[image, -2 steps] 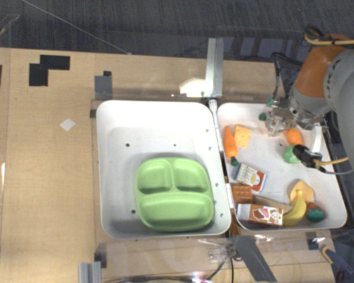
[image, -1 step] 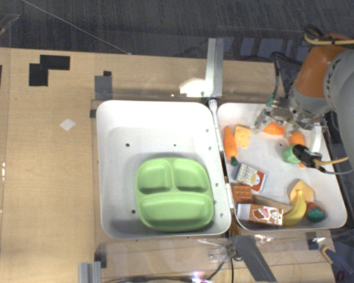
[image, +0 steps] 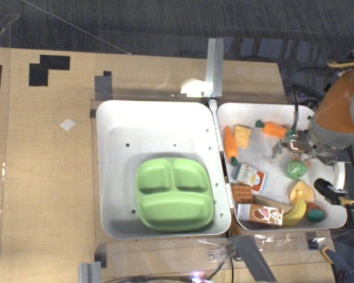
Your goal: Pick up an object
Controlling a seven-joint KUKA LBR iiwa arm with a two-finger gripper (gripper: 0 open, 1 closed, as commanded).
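Observation:
My gripper (image: pixel 291 148) hangs low over the right bin (image: pixel 265 114), near its right side, with its fingers spread and nothing between them. A green round object (image: pixel 295 170) lies just in front of it. An orange carrot (image: pixel 275 130) lies just behind and to the left of it. Elsewhere in this bin are a yellow cheese wedge (image: pixel 242 136), a second orange carrot (image: pixel 230 143) along the left wall, a small white carton (image: pixel 249 177), a brown waffle piece (image: pixel 242 192), a brown carton (image: pixel 265 214), a banana (image: pixel 295 211) and a small green item (image: pixel 315 215).
The left bin (image: pixel 118 128) holds a green divided plate (image: pixel 174 193) towards its front. A metal post (image: pixel 215 69) stands behind the wall between the two bins. The arm's orange band (image: pixel 341 108) sits over the right bin's far right corner.

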